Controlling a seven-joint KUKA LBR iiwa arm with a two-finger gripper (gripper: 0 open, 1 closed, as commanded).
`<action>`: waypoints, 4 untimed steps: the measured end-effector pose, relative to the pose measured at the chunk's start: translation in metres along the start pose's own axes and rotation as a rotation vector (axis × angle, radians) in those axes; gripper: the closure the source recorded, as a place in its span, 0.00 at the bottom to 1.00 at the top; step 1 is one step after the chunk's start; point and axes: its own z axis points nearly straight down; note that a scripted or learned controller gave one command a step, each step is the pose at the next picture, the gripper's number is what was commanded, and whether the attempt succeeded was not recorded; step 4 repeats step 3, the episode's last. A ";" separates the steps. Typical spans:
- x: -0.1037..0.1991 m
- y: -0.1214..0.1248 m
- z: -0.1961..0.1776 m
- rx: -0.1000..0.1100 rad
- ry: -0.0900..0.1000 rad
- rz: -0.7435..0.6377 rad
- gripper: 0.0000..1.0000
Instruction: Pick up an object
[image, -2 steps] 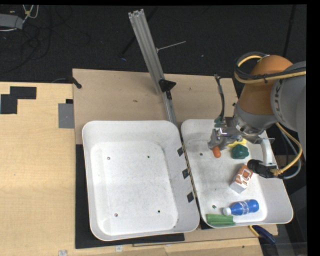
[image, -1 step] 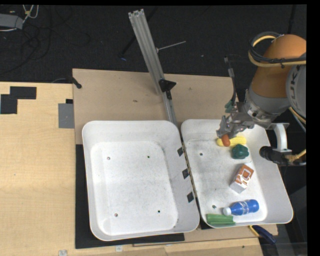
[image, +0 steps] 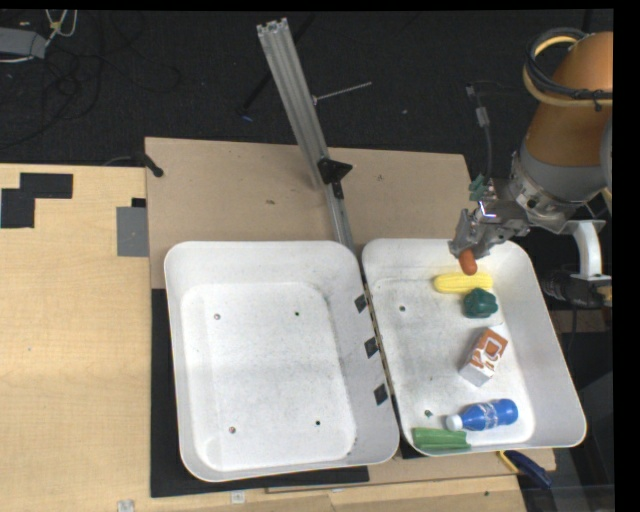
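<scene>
Green pod (image: 441, 438) and blue bottle (image: 490, 414) lie at my right bin's (image: 555, 400) front edge.
I see the tool (image: 470, 250) clamped on an orange piece (image: 468, 263), above the yellow corn (image: 462, 284).

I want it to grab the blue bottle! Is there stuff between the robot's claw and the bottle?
Yes. The gripper is at the right bin's far edge, the blue bottle near its front. Between them lie a yellow object, a dark green object and a small carton.

Left bin (image: 190, 300) open throughout, right bin (image: 410, 330) bare along its left, objects crowding its right side
</scene>
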 end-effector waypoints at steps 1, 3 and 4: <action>0.046 -0.019 0.022 0.010 0.003 -0.002 1.00; 0.150 -0.056 0.054 0.011 0.003 -0.003 1.00; 0.150 -0.056 0.054 0.011 0.003 -0.003 1.00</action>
